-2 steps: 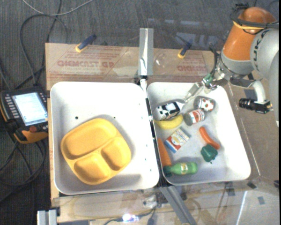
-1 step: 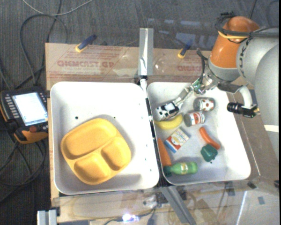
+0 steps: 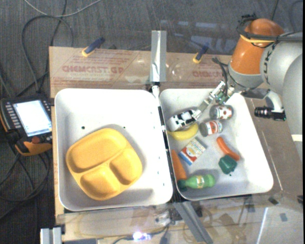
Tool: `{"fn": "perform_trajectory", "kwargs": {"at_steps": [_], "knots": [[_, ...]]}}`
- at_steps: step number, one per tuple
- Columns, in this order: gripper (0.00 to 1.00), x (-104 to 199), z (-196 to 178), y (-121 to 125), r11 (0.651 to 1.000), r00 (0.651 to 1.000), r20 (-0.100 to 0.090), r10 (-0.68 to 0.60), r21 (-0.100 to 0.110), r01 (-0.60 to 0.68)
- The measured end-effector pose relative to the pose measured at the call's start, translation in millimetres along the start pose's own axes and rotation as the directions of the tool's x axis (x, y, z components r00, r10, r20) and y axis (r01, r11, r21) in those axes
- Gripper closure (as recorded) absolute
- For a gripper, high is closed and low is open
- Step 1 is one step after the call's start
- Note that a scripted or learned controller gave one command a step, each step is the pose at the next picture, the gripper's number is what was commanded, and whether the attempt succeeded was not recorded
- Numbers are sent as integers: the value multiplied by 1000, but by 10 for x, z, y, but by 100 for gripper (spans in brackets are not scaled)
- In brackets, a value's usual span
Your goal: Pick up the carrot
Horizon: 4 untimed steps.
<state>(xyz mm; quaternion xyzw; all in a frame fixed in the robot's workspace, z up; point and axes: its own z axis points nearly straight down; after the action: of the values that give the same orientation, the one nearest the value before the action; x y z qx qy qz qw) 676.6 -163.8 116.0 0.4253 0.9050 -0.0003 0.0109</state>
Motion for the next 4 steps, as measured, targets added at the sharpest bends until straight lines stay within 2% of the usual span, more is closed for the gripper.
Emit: {"fn": "perform_trajectory", "kwargs": {"at_steps": [1,2,3,4], "knots": [[0,48,248,-777,996,996,-8,-91,3,91],[0,1023,215,-1465,909,909,-5,418,1,-418],[0,1566,204,-1032,977,977,2,215,0,-215],[0,325,235,-1204,987,987,-3,163,1,-163]]}}
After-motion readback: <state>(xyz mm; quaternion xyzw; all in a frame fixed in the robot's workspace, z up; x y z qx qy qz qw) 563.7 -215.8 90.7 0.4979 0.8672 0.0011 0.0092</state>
